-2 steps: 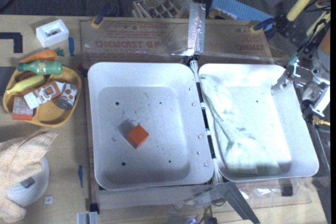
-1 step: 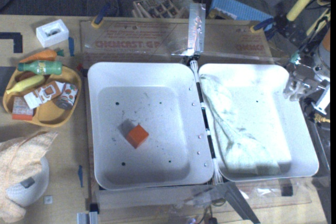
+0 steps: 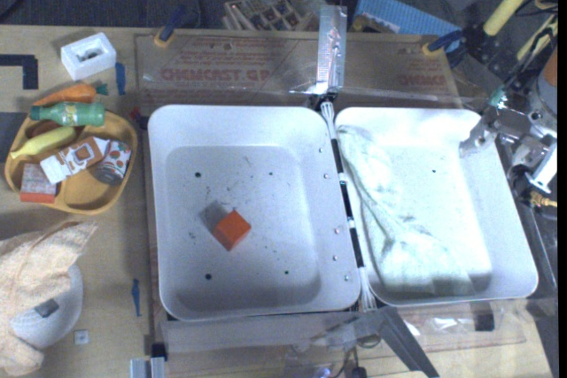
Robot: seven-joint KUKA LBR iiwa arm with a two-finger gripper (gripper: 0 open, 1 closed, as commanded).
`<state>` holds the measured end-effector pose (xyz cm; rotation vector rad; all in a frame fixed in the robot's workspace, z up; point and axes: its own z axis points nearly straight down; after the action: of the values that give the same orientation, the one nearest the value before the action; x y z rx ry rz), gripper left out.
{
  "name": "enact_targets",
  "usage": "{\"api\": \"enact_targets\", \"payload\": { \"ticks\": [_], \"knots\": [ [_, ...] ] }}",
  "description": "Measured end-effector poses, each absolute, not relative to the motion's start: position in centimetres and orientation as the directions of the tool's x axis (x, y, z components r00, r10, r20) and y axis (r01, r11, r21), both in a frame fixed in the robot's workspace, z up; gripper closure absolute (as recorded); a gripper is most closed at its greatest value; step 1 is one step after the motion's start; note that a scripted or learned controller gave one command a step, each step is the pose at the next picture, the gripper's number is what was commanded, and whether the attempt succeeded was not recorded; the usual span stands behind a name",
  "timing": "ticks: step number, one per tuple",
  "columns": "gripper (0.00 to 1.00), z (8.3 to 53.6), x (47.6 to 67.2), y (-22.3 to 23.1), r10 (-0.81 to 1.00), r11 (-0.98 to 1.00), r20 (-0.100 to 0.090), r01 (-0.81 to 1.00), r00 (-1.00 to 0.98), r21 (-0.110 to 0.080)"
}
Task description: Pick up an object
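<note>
An orange cube (image 3: 233,230) lies in the left bin (image 3: 177,137), a little left of and below its middle, with a small grey shadow beside it. A crumpled white cloth (image 3: 390,199) is spread across the left and lower part of the right bin (image 3: 496,217). My gripper (image 3: 481,135) hangs at the upper right corner of the right bin, just over its rim, far from the cube and apart from the cloth. Nothing is seen held in it.
A yellow bowl (image 3: 27,181) of toy food stands left of the bins, with a small white box (image 3: 89,55) behind it. A beige cloth (image 3: 44,279) lies at the lower left. A flat cardboard sheet (image 3: 230,71) lies behind the bins.
</note>
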<state>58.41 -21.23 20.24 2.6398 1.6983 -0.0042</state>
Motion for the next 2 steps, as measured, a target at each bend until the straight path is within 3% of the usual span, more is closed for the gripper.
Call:
{"api": "enact_targets", "payload": {
  "ticks": [1, 2],
  "knots": [
    [0.00, 28.8, 56.1, -21.2, 0.819, -0.574, -0.002, 0.819, 0.574, -0.001],
    [0.00, 19.2, 50.5, -12.1, 0.686, -0.727, -0.003, 0.686, 0.727, -0.005]
  ]
}}
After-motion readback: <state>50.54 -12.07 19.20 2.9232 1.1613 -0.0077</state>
